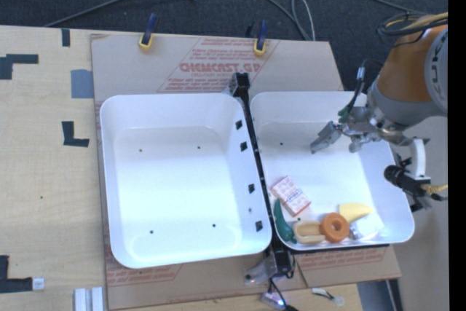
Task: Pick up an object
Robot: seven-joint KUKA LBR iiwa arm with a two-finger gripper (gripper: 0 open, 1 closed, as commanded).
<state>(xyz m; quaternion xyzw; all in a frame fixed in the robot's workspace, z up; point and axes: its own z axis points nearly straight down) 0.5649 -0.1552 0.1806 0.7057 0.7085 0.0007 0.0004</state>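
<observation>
Two shallow white bins sit side by side on a cardboard sheet (pixel 218 62) clamped at its far edge by two yellow-tipped clamps (pixel 148 35). The left bin (pixel 116 156), the one farther from the fingers, lies well apart from them across a black divider (pixel 249 149) that joins the two bins. The right bin (pixel 378 178) lies beneath the arm (pixel 415 73), whose grey body and orange band enter from the right. The gripper (pixel 336 136) hangs over the far half of the right bin, its fingers (pixel 322 140) pointing toward the divider; they look drawn narrow with nothing between them. All the objects lie nearer the camera than the fingers, grouped in the near part of the right bin. A small red-and-white packet (pixel 290 195) lies closest to the fingers, though still apart from them. Beyond it, along the near wall, lie a dark green piece (pixel 282 228) by the divider, a tan bread-like piece (pixel 309 231), an orange ring (pixel 336 226) touching that piece, a yellow wedge (pixel 354 211) just beside the ring, and a pale, indistinct item (pixel 366 230) at the near right corner.
</observation>
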